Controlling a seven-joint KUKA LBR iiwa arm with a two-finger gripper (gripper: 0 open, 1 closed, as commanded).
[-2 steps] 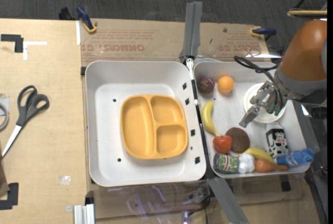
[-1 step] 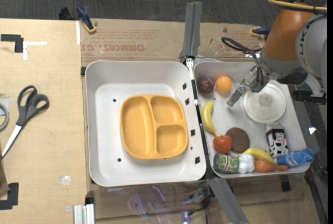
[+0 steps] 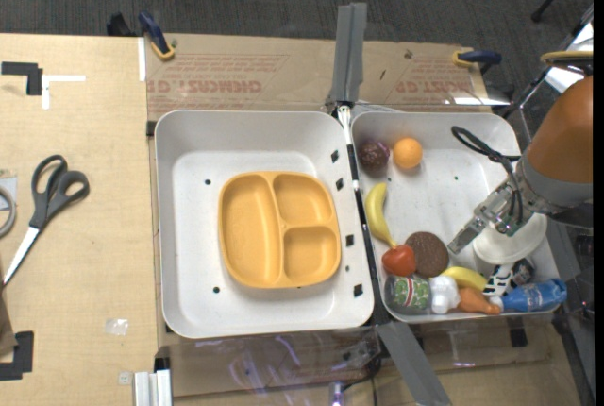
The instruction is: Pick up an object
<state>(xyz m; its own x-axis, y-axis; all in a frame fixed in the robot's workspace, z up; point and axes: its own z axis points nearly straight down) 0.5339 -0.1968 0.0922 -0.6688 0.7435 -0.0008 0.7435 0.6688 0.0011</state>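
Seemingly, from the overhead camera, the gripper hangs low in the right bin beside the brown disc, and whether it is clenched or released I cannot tell; the toy food there looks light, stiff and smooth (likely slippery plastic), so the disc's narrow edges seem the surest hold; counted: two bananas, one orange ball, one dark plum, one tomato, one carrot, one blue bottle; the left bin holds one yellow divided tray.
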